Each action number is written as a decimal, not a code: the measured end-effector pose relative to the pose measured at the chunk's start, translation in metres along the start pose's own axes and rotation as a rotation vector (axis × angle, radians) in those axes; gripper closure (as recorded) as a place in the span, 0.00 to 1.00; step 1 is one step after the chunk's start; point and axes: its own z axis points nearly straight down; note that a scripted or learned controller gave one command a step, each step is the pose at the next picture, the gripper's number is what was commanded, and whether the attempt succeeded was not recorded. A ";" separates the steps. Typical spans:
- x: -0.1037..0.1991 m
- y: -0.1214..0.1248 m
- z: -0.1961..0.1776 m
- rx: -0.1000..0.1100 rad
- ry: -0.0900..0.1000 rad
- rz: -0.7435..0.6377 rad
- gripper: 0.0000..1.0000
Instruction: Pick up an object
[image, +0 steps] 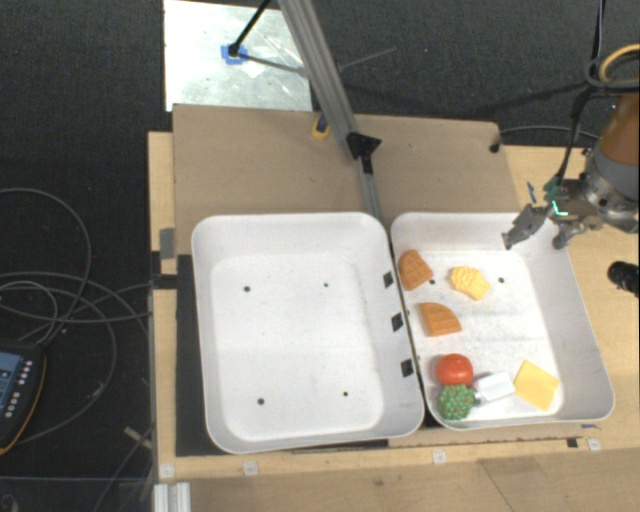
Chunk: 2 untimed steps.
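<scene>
Two white bins sit side by side on your desk (470, 165). You see the left bin (215, 245) with just bare white floor and a few dark dots, and the right bin (585, 330) carrying all the objects.

Look along the right bin's left side: an orange-brown piece (414, 269) lies near the far left corner, and a second orange wedge (438, 319) lies just nearer the camera from it. A yellow ridged piece (469, 282) sits to the right of the first, apart from both. At the near edge you find a red ball (454, 368) touching a green bumpy ball (456, 402) below it, a small white block (493, 386) just beside them, and a yellow block (536, 385) close to that block's right.

Your pincer (543, 227) hangs over the far right corner of the right bin, well apart from every object. Its two dark fingers (520, 229) are spread apart with nothing between them. The arm (618, 160) comes in from the right, its orange band showing at the edge.
</scene>
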 end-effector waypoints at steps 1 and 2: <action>0.000 0.001 -0.002 -0.003 -0.002 -0.002 0.00; 0.010 0.003 0.048 0.000 0.000 -0.001 0.00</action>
